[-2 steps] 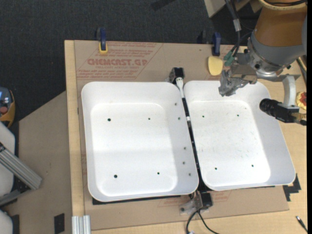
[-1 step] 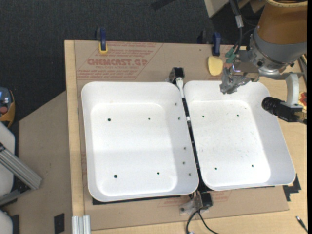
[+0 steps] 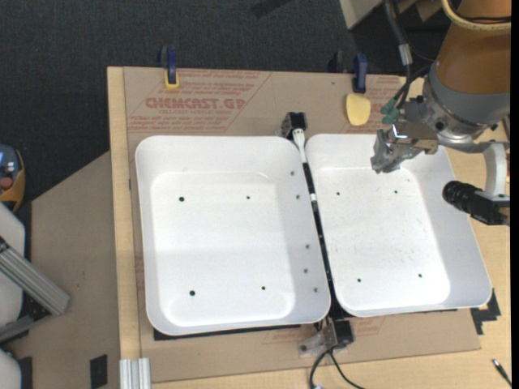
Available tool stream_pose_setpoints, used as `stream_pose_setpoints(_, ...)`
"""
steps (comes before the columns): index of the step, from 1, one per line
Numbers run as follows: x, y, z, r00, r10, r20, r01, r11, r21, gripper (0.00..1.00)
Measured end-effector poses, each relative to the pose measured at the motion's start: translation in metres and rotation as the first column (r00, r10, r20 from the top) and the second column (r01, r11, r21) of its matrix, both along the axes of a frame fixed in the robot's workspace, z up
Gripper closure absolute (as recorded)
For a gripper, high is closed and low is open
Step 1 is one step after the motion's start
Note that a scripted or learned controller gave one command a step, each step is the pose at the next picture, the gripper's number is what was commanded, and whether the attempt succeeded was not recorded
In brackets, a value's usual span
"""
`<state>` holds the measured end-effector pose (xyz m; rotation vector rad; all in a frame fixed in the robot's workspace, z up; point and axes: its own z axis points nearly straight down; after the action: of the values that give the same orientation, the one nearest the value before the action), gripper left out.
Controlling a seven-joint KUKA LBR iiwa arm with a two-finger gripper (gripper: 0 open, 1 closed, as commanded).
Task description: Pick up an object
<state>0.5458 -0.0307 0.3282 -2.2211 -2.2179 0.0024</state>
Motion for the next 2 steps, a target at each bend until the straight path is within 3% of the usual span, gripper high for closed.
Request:
stream_pose_setpoints(1,0.002,0.015,-0.007,1.000,0.003,0.001,-0.003,1.000,0.000,1.00)
stream_pose_setpoints(2,0.027,-0.077,0.046,1.000,-0.002,0.010,0.002,1.000,-0.004,1.00)
